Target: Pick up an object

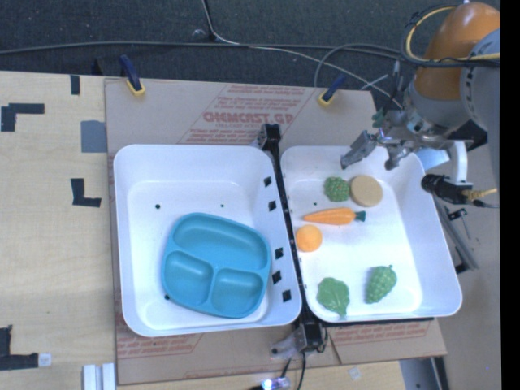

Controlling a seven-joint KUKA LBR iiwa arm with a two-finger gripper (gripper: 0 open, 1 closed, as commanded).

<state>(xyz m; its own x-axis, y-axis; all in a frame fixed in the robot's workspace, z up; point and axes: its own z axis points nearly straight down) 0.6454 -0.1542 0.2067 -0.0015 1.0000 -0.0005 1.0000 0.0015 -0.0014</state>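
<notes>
The right bin (422, 242) holds several toy foods: a green broccoli piece (336, 188), a tan round cookie (366, 190), an orange carrot (331, 216), an orange ball (308, 238), a green leafy piece (333, 294) and a green bumpy cluster (380, 283). My gripper (376, 154) hovers over the bin's far edge, just above the cookie, open, with its two fingers spread and nothing between them.
The left bin (138, 185) carries a blue divided tray (216, 265). A black divider (280, 218) runs between the bins. The arm's orange band (460, 31) sits at the upper right, with cables behind. Clamps (132, 78) hold the cardboard base.
</notes>
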